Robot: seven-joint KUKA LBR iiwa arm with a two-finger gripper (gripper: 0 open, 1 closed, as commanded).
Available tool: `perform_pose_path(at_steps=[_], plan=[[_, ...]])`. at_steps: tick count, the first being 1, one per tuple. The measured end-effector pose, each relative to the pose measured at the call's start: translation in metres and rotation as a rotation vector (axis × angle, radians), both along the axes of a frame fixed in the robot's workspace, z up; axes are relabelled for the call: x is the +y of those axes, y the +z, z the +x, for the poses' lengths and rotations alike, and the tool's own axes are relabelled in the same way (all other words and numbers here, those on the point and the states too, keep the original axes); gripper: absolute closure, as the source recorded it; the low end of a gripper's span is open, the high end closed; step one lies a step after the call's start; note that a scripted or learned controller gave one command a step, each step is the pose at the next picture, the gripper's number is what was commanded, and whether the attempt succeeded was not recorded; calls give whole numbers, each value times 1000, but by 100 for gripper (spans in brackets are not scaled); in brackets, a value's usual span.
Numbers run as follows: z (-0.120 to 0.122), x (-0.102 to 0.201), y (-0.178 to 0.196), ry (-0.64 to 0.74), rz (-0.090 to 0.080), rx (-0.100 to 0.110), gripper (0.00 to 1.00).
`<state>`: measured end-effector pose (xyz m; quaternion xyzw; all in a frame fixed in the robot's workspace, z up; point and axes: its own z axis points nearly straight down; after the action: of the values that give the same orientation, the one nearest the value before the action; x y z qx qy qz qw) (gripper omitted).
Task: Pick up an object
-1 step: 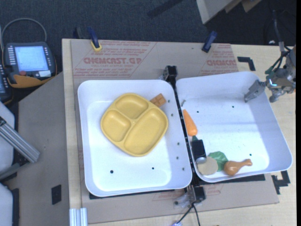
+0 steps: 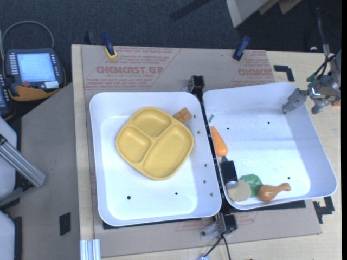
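So nothing's grabbed yet. The two-finger gripper (image 2: 304,103) sits up at the far right corner of the right-hand shallow white bin (image 2: 271,145), over the rim, with its grey fingers (image 2: 293,100) spread apart and nothing between them. Only the wrist end of the arm pokes in from the right side, low and tilted toward the bin.

All the pickable stuff in that bin is crowded along its left wall and near left corner: a small orange carrot-shaped toy (image 2: 218,141) by the wall, a black rectangular block (image 2: 228,172) just below it, then a beige round piece (image 2: 239,191), a green leafy bit (image 2: 252,181) and a brown plastic drumstick (image 2: 272,190) bunched at the near edge.

If it were me, I'd go for the drumstick since it lies clearest of the wall, closing across the thin shank. The carrot looks risky, hugging the wall.

The left bin (image 2: 108,183) carries a yellow three-compartment plastic plate (image 2: 155,143) with a small tan wooden block (image 2: 182,115) touching its far right edge.
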<state>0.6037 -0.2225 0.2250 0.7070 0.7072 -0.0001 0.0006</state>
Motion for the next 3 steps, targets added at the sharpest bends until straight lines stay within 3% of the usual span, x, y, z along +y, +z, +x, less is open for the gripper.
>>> perform_pose_path(at_steps=[2, 3], plan=[[3, 7, -103, 3, 10, 4, 0], [9, 12, -120, 6, 13, -8, 0]])
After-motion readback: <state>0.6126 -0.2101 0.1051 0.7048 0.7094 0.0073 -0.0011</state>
